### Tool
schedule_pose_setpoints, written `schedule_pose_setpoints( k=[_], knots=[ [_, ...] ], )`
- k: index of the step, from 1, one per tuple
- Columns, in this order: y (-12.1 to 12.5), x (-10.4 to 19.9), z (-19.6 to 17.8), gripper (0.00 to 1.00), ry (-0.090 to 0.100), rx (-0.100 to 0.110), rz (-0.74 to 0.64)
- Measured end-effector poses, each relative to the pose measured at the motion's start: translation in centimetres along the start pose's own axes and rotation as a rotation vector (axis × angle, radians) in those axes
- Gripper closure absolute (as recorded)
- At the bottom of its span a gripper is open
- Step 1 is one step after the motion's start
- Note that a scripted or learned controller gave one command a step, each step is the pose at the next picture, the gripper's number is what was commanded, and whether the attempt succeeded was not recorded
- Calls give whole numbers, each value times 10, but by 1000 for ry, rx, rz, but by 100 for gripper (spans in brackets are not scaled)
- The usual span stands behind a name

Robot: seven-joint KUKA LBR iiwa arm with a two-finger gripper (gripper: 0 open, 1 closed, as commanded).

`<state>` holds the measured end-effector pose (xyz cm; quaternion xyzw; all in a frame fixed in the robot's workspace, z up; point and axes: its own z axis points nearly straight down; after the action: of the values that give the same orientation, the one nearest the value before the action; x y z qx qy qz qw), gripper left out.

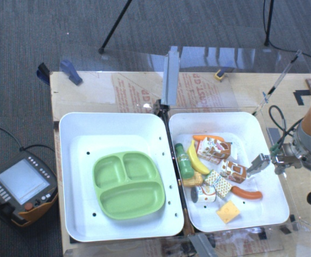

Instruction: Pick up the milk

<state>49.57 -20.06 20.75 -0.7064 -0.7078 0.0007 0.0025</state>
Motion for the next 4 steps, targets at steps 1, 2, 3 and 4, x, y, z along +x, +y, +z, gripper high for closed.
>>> schedule_pose_setpoints(
  k=[1,2,3,4],
  knots=[
    [53,28,101,0,-3,-11,0],
    [78,20,75,0,-1,-3,106],
    [56,6,123,0,0,2,1],
    [57,6,121,0,0,-1,2]
  ],
)
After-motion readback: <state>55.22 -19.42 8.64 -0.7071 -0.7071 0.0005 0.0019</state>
